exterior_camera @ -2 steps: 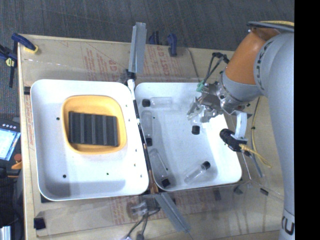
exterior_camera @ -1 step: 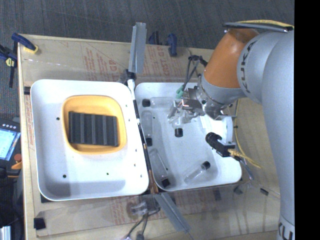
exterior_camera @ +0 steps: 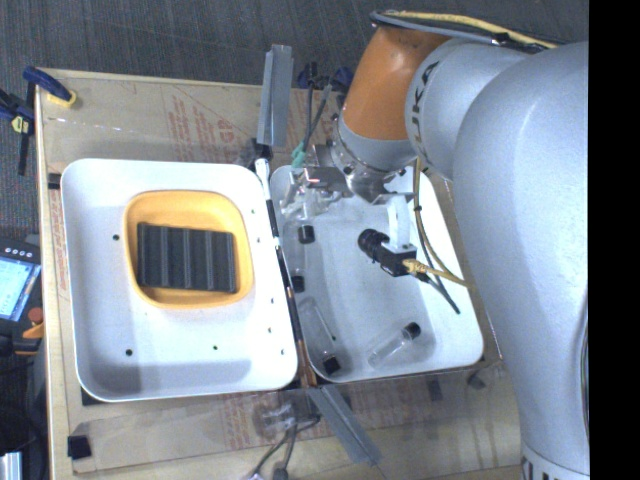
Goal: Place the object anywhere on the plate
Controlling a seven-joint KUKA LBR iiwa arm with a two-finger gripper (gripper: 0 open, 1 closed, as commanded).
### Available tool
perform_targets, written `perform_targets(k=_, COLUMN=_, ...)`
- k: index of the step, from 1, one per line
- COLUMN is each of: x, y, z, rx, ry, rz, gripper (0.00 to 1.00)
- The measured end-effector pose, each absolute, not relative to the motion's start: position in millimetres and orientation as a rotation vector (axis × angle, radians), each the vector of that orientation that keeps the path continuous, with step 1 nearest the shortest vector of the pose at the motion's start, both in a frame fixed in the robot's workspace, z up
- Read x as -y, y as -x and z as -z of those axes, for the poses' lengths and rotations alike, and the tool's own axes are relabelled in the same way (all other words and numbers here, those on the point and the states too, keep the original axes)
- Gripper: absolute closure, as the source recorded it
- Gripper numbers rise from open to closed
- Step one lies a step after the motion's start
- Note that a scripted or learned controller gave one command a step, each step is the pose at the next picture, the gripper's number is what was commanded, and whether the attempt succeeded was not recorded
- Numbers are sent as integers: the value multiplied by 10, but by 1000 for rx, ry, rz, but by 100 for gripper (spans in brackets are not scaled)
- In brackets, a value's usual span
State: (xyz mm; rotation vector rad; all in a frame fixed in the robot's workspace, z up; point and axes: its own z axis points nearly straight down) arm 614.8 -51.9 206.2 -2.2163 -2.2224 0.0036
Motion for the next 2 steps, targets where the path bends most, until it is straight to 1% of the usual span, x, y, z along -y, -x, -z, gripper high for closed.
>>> perform_targets(k=1, x=520, y=-6149, z=-2063, rx=2222, ry=2217, rz=-3, gripper=0)
perform_targets(k=2, x=-104, y=-6425, z=-1912, rx=2368, ry=2063, rz=-1, gripper=0)
